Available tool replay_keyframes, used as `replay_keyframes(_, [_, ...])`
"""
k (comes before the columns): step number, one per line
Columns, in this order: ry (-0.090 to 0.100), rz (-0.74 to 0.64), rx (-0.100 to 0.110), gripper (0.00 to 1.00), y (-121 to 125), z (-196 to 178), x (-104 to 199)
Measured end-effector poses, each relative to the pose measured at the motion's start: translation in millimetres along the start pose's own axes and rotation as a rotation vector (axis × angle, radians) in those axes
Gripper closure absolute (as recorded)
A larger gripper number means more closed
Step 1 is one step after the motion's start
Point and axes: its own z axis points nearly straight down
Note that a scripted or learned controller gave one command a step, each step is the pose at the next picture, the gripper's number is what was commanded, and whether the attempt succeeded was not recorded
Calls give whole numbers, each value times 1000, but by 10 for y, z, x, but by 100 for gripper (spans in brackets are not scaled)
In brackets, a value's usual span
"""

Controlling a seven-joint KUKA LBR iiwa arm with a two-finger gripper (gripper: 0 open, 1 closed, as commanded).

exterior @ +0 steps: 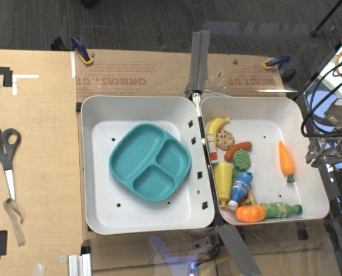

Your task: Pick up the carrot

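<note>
The carrot (286,158) is orange with a small green stub at its near end. It lies by itself on the floor of the right bin (268,128), close to that bin's right wall. My gripper (324,150) hangs at the far right, just outside that wall, among cables. It is a short way right of the carrot and does not touch it.
Along the right bin's left side lie a banana (216,125), cookie (225,138), red sausage (238,149), broccoli (242,161), yellow bottle (223,180) and blue bottle (239,190). An orange (251,213) and green bottle (281,210) lie by the near wall. A teal divided plate (150,161) sits in the left bin.
</note>
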Motion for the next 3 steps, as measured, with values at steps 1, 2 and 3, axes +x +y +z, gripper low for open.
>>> replay_keyframes(1, [1, -1, -3, 100, 116, 1089, -531])
replay_keyframes(2, [0, 169, 0, 100, -566, -514, -488])
replay_keyframes(3, [1, 144, -3, 100, -609, 701, -864])
